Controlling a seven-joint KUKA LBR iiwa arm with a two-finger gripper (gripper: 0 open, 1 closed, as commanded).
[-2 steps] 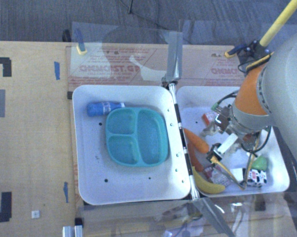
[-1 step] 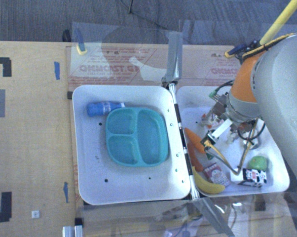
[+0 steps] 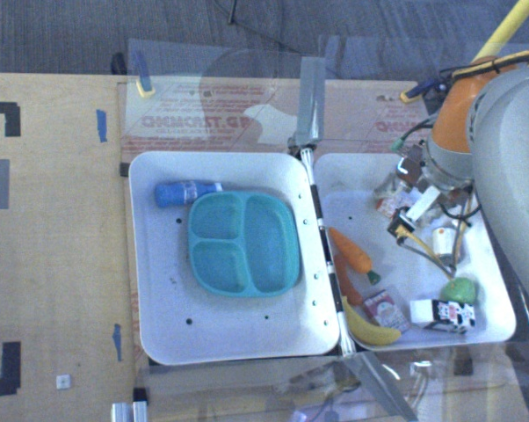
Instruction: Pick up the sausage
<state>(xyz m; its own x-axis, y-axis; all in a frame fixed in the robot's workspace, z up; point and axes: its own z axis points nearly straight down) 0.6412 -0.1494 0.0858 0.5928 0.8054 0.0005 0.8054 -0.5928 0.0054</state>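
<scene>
A slim reddish-brown piece that looks like the sausage (image 3: pixel 346 286) lies along the left wall of the right bin (image 3: pixel 493 262), partly tucked under the orange carrot (image 3: pixel 352 252) and just above the banana (image 3: pixel 371 329). The gripper (image 3: pixel 402 192) hangs over the upper middle of the right bin, below the orange band of the arm (image 3: pixel 453 121). It is well to the upper right of the sausage and apart from it. A small pale, reddish item (image 3: pixel 387 204) lies by the gripper's left side; I cannot tell whether they touch.
The right bin also holds a small printed packet (image 3: pixel 385 307), a green lump (image 3: pixel 460 289), a white and black carton (image 3: pixel 443 313) and a white cup (image 3: pixel 442 238). The left bin (image 3: pixel 159 323) holds a teal divided plate (image 3: pixel 244 243) and a blue bottle (image 3: pixel 184 192).
</scene>
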